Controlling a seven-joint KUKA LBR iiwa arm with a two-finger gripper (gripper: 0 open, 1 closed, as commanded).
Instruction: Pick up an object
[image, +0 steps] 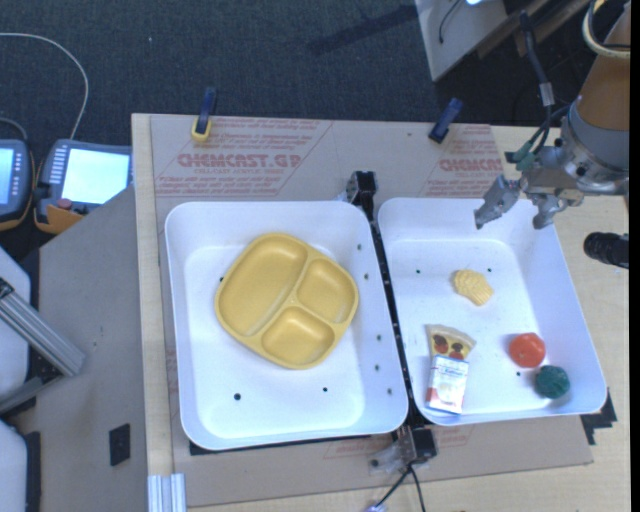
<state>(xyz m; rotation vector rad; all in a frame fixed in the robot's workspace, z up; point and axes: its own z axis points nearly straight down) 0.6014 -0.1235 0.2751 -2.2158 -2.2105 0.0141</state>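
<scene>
The yellow plate (288, 299) sat mid left bin (190, 330), with bare floor all round. In the right bin (575, 300): packet (449, 367) by the near rim, pastry (473, 287) central, tomato (527, 349) and green ball (551, 381) crowding the right wall. The gripper (518, 210) hung spread and empty over the far rim.

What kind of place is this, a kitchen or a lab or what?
Most likely a robotics lab bench, not a kitchen. A robot arm's gripper hangs open over two white bins, the food looks like toys, and a teach pendant sits to the side.
</scene>
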